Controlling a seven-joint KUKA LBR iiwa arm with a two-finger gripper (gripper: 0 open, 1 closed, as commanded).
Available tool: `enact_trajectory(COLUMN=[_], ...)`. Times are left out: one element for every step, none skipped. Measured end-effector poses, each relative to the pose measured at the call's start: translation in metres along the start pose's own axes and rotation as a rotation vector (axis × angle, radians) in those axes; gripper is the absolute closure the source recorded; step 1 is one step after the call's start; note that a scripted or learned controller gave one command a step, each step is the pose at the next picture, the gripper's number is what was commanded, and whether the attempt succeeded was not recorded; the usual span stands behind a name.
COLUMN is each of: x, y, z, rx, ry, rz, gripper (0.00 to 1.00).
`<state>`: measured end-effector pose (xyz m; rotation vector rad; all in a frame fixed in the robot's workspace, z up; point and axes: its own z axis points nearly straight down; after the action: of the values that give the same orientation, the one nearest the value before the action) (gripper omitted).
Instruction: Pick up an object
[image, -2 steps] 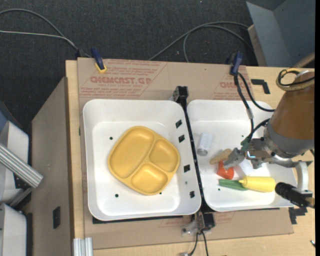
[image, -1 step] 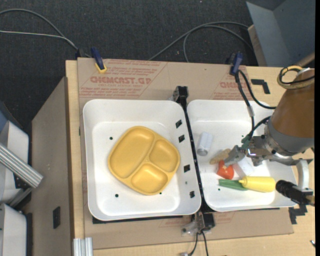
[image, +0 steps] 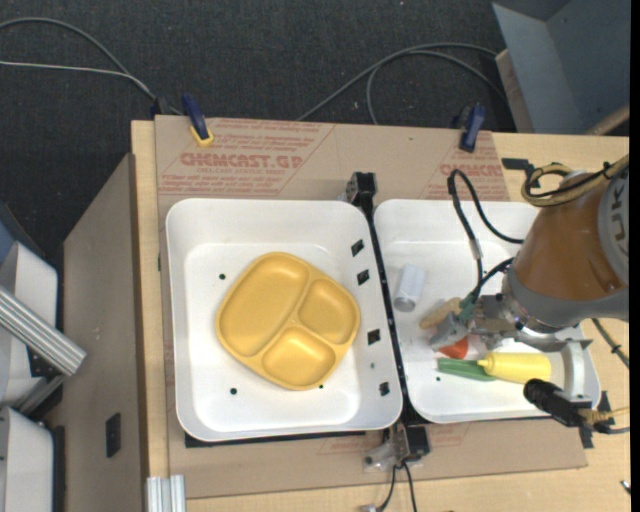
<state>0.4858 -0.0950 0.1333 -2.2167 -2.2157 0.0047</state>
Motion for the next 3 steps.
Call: enact_trajectory(x=[0.001,0.000,-0.001], y=[0.000,0.001,0.007], z=[0.051,0.038,-0.006], rx=[-0.002,-0.008,-0.010], ry=[0.000,-0.002,-0.004], rz=[0.000,0.001,-0.001], gripper=[0.00,1.00,1.00])
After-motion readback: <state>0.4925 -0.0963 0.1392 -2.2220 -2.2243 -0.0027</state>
